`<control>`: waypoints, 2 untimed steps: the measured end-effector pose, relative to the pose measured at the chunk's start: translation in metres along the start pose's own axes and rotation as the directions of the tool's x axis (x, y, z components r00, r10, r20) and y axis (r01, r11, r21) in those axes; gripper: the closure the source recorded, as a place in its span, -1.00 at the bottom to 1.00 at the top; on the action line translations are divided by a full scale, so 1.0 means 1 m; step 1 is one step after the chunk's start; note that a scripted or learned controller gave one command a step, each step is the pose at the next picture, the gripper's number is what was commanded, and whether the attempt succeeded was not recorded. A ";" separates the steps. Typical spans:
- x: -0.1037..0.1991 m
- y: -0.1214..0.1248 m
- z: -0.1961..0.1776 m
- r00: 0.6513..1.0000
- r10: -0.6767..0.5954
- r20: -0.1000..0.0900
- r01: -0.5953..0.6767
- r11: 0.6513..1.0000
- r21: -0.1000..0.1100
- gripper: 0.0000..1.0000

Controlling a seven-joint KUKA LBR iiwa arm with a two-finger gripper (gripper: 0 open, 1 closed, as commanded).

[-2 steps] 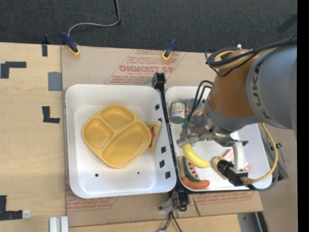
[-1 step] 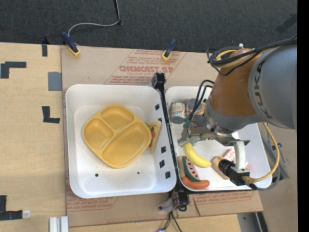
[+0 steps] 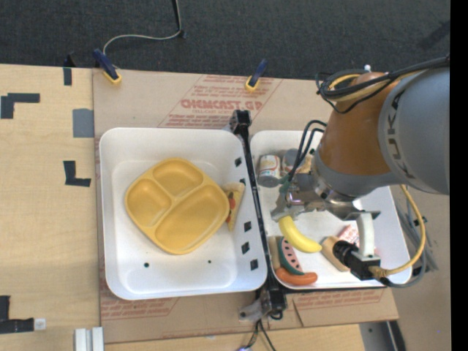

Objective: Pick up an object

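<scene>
Bulky grey-and-orange arm (image 3: 380, 137) hangs over the right white bin (image 3: 398, 258), hiding the fingers.
Fingers' state: cannot tell; yellow plastic banana (image 3: 298, 235) lies just beneath, crowded by toy food, so a grab may slip or miss.

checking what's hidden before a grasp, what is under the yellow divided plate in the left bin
A pale toy piece with red on it pokes out from under the right edge of the yellow three-compartment plastic plate. The plate covers the rest of it, so what it is cannot be told. Elsewhere, white bin floor surrounds the plate.
</scene>
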State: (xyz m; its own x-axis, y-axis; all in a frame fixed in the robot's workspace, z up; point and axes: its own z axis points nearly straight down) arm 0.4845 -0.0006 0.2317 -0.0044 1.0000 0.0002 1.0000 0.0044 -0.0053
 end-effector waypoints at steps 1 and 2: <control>0.012 0.000 -0.004 1.000 0.000 0.000 0.000 1.000 0.000 1.00; 0.025 0.000 0.000 1.000 0.002 0.001 -0.002 1.000 0.001 1.00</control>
State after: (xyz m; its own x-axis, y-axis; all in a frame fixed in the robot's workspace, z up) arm 0.4841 0.0241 0.2320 -0.0025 1.0000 -0.0012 1.0000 0.0025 -0.0063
